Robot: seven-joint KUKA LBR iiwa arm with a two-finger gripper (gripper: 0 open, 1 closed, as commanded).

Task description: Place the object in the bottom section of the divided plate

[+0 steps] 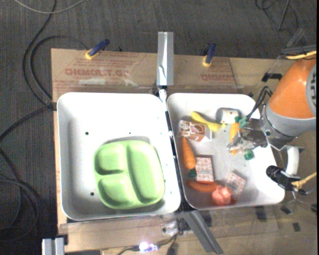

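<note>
The gripper (243, 138) sits low in the right bin (266, 193) w/ a small yellow-orange thing (234, 132) pinched between its fingers (I think), and the green divided plate (129, 174) lies far off to the left in the other bin (74, 116).

Claw (239, 142) hangs low over right bin (266, 195), toward its right wall. Banana (206, 122) just left of claw and a little behind. Small carton (193, 130) left of that. Carrot (187, 153) farther left, along the bin's left wall. Flat packet (204, 169) left and before claw. Divided plate (129, 173) well left, in left bin (74, 121).
</note>
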